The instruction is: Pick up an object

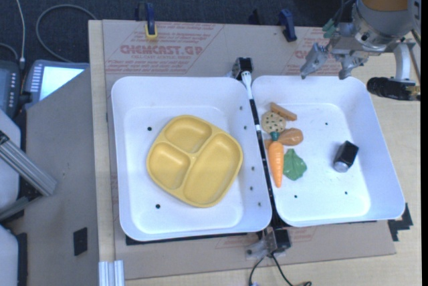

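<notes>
Fingers spread open, gripping nothing, poised over the far rim of the right bin. Below and left of them, clustered by the bin's left wall: a brown stick-shaped piece, a cookie, a bread roll, a carrot, a green leafy piece. Just below the fingers, well apart, a small black cylinder. Far left, a yellow divided plate inside the left bin.
</notes>
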`<action>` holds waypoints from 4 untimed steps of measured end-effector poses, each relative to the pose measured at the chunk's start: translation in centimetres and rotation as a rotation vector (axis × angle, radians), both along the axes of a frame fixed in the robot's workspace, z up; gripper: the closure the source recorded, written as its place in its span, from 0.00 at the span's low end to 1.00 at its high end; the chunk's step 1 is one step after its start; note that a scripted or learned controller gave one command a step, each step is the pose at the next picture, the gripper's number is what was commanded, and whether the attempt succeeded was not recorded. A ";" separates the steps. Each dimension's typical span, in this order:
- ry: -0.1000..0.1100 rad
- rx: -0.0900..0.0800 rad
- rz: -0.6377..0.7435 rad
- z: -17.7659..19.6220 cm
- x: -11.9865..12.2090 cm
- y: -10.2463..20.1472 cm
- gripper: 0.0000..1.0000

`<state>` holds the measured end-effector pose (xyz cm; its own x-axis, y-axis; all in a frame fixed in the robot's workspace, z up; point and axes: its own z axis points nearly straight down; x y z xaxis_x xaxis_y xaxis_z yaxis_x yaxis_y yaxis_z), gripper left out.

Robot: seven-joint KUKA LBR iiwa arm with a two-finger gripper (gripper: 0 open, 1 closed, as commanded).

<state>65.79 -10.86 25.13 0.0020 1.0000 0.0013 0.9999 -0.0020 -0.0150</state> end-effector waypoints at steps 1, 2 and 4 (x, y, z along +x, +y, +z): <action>-0.014 -0.001 0.002 0.9 0.2 0.0 0.00; -0.008 0.000 0.002 -5.2 -0.5 0.1 0.00; -0.011 0.000 0.002 -14.7 -1.7 0.1 0.00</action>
<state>64.05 -10.76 10.42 0.0001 1.0000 0.0008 1.0000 -0.0001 -0.0044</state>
